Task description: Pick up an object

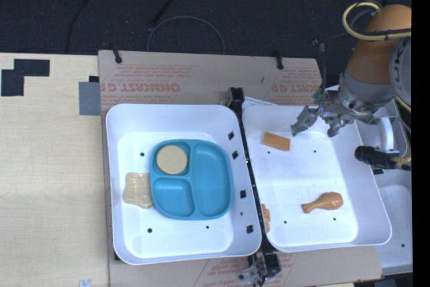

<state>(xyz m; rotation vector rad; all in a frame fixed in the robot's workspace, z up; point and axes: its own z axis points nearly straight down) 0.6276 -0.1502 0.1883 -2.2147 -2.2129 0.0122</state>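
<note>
1. The gripper (321, 121) hovers over the far right part of the right bin (366, 225), the arm reaching in from the tabletop's right edge.
2. Its fingers stand spread apart, and nothing sits between them: no catch to report.
3. Candidates in that bin: an orange block (276, 141) lies near the bin's far left corner, just left of the gripper and apart from it.
4. A chicken drumstick toy (323, 202) rests toward the near right side of the same bin, well apart from the gripper.
5. A small orange piece (266, 217) hugs the near left wall of the right bin, partly hidden by the divider; what it is cannot be told.
6. Over in the left bin (127, 123), a blue divided plate (201, 185) carries a round tan cookie (171, 159) in its far left compartment, and a pale bread-like piece (138, 189) lies touching the plate's left rim.
7. Progress, as a judgement: early stage. Nothing is lifted, every object lies flat in its bin. Choosing a target, descending, closing and lifting all remain, and the orange block looks the nearest option.
</note>
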